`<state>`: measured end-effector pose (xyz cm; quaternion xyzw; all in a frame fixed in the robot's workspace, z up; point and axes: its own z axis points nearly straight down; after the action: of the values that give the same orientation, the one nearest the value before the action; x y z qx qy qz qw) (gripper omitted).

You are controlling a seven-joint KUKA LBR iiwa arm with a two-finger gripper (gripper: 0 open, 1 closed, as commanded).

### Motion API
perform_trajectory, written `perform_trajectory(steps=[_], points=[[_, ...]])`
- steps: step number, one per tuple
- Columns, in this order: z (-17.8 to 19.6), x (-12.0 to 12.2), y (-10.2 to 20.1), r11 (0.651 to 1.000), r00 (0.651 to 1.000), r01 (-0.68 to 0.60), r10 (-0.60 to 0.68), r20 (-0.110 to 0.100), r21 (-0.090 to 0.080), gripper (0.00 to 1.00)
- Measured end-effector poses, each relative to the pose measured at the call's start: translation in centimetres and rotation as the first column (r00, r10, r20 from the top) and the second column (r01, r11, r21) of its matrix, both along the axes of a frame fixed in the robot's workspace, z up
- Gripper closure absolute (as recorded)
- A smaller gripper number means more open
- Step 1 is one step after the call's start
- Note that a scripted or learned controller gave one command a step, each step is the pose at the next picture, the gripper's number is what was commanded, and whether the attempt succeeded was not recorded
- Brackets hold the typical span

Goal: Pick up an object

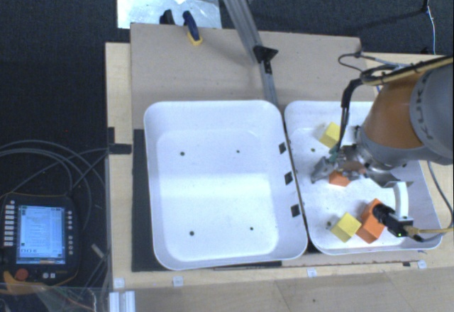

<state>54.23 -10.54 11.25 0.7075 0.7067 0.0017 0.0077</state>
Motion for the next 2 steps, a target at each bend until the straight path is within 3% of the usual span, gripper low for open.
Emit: perform_trajectory(steps=[1, 2], points=[[1.2, 0.1, 0.0, 1.000, 1.000, -0.002, 0.002, 0.004, 0.001, 1.00], [7.4, 0.6, -0.6, 1.000, 1.000, -0.005, 0.005, -0.005, 0.007, 1.00]])
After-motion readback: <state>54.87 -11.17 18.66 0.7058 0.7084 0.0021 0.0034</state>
